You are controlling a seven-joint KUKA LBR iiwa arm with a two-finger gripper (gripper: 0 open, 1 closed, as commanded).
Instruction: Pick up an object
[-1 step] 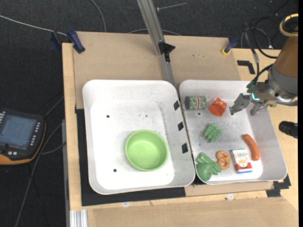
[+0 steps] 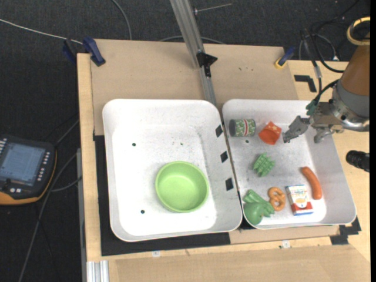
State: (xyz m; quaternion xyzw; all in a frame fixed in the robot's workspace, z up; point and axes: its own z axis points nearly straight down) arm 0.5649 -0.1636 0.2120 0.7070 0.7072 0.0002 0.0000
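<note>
Dark carpet surrounds your bench, a tan board with blue clamps at its back corners and a metal post rising from the middle of the far edge. Two white bins sit side by side on it. Your left bin carries a single green bowl near its front right. Your right bin holds the small stuff, and the arm comes in over its far right corner, the gripper hanging with its fingers spread apart and nothing between them.

Just left of it sits a red-orange block, near one fingertip, then a small can lying on its side; its label is too small to read. Mid-bin you've got a green knobbly toy. Along the front: a green leafy toy, a pretzel, a little carton with print you can't make out, and an orange sausage beside it. A teach pendant lies on the floor, far left.
</note>
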